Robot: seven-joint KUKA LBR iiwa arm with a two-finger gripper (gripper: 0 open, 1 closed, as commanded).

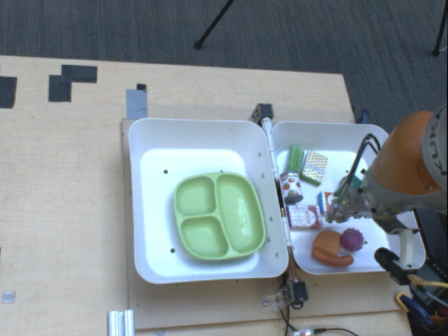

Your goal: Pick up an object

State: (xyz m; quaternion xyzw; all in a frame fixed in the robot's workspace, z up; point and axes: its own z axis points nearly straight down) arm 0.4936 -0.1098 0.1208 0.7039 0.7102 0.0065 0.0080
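bench: light wood top (63, 187), dark patches at its far left; dark grey carpet (140, 12) beyond, a thin black stand leg crossing it
left bin (150, 187): holds a pale green three-compartment plate (219, 216), flat, roughly centred
right bin (371, 135): cluttered — all the loose objects sit here
arm (413, 163): in from the right, orange band over the bin's right half
gripper (336, 212): low over the middle of the right bin, just beside the small carton (323, 203); cannot tell how its jaws stand or whether it touches anything (wrist hides it)
near gripper: red-and-white packet (303, 218) to its left, purple ball (352, 240) and orange toy (327, 248) just below — those two touching
further back: green item (295, 159) beside a speckled packet (314, 166), small jar (290, 184) by the divider
obstruction: objects packed close around the gripper
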